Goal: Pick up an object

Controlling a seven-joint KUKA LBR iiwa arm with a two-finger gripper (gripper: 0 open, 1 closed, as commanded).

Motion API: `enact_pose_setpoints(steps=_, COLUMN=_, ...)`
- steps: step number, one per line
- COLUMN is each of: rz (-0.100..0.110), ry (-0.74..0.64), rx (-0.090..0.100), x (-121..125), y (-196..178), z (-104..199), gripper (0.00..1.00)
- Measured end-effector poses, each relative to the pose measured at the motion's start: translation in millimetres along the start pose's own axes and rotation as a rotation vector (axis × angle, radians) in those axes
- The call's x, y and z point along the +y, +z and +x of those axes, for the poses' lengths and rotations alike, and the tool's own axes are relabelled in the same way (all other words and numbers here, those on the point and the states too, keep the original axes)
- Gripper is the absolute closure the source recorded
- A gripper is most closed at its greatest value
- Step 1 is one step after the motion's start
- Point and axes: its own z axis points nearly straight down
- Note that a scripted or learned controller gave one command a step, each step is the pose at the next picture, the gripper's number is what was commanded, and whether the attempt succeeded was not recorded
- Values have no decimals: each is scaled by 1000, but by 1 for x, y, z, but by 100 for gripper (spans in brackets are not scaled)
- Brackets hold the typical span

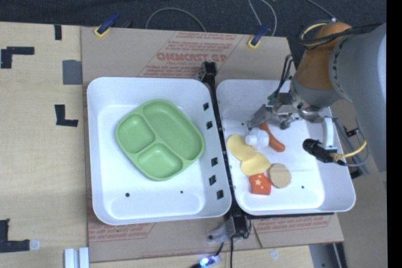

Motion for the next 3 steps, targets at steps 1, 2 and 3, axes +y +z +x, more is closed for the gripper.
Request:
enact_pose_setpoints(steps=1, rz=-1, ry=0, rx=1, x=1, y=-13, z=1, gripper=100)
enact_pose_setpoints(steps=2, rz=-7, ry=0, rx=1, x=10, y=-71, z=4, gripper=100)
enact_pose_setpoints(steps=3, rz=-8, ry=0, rx=1, x=14, y=-134, z=9, gripper=100)
